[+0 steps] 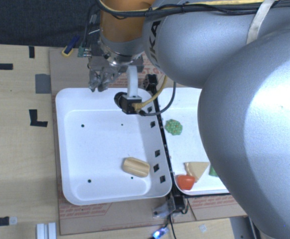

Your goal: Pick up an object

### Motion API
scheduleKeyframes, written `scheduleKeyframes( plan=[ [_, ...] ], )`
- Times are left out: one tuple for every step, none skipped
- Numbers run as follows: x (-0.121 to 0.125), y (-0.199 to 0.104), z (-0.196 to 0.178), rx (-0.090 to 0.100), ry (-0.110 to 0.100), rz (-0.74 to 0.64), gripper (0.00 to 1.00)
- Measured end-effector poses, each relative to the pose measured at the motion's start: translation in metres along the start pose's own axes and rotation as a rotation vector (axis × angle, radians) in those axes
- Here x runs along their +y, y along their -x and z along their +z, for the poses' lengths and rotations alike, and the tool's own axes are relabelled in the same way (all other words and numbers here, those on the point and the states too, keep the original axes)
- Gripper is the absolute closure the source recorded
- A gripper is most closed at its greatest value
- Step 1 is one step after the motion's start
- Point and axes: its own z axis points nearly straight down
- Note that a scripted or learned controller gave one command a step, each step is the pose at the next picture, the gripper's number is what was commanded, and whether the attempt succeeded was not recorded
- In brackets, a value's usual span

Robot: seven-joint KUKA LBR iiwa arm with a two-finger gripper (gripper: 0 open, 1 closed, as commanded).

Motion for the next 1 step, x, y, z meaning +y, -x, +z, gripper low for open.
scheduleKeyframes(
  plan=[
    [0.0213,0.0365,0.1327,-0.010,-0.015,0.012,1.00]
  ],
)
